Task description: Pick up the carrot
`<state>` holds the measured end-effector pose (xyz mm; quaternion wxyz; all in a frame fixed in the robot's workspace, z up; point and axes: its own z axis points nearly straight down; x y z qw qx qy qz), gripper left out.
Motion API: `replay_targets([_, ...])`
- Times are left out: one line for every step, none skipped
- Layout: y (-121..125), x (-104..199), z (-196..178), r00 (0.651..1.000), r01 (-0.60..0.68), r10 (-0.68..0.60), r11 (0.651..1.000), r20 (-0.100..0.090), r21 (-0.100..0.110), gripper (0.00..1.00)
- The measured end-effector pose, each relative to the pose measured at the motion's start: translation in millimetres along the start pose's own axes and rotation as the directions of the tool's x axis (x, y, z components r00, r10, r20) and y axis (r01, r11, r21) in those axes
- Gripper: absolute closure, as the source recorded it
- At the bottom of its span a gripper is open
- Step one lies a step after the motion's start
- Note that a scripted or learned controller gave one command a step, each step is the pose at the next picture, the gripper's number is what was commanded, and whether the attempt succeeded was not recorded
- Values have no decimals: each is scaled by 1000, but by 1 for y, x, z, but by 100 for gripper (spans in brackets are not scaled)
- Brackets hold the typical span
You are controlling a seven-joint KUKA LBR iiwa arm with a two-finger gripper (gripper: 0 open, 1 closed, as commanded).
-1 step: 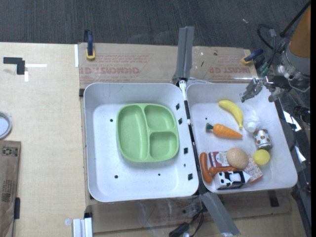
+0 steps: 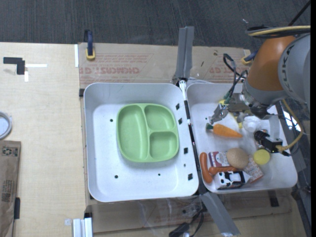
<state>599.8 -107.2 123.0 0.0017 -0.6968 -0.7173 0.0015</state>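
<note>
The orange carrot (image 2: 227,131) lies flat in the right bin (image 2: 197,107), its green end pointing left toward the bin's wall. My gripper (image 2: 217,117) hangs just above and behind the carrot's left end, tilted down to the left. Nothing is visibly held in it. The grey arm with its orange band (image 2: 269,65) comes in from the upper right and covers the bin's far right corner.
Close in front of the carrot are a brown roll (image 2: 237,157), a yellow lemon (image 2: 261,156), a red sausage (image 2: 204,167), a red and white packet (image 2: 216,160) and a black and white carton (image 2: 231,179). The left bin (image 2: 90,132) holds a green divided plate (image 2: 147,132).
</note>
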Motion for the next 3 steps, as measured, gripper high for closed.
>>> replay_targets([-23, -17, 33, 982, 186, -186, 982, 0, -1, 0])
replay_targets([-23, -18, 25, 983, 183, -183, 983, -1, 0, 100])
replay_targets([-14, 37, -67, 989, 149, -149, 989, 1, -2, 100])
